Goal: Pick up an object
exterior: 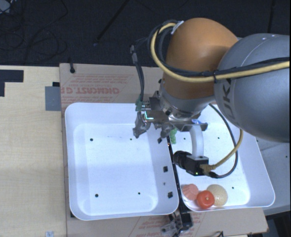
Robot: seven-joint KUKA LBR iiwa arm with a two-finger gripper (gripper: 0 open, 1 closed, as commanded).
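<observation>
Three small rounded objects sit nearest the camera, huddled in the front corner of the shallow white plastic right bin (264, 191): a red ball-like piece (205, 199), a pale cream ball (218, 194) touching it, and a pinkish soft-looking lump (189, 190) just beside. All look smooth and a little glossy, so they will likely roll or slip under a glancing touch. Any of them would serve for the pick.

To do this step well, the gripper (157, 125) should travel toward that near corner, centre over one piece, preferably the red one, and descend straight, keeping off the bin's rim.

Further back, the gripper hangs over the ridge between the bins, well apart from the cluster. Whether its jaws are wide or narrow I cannot tell. The shallow white left bin (76, 132) lies beside it. Beyond, the orange band (199, 48) curves, matte and domed.
</observation>
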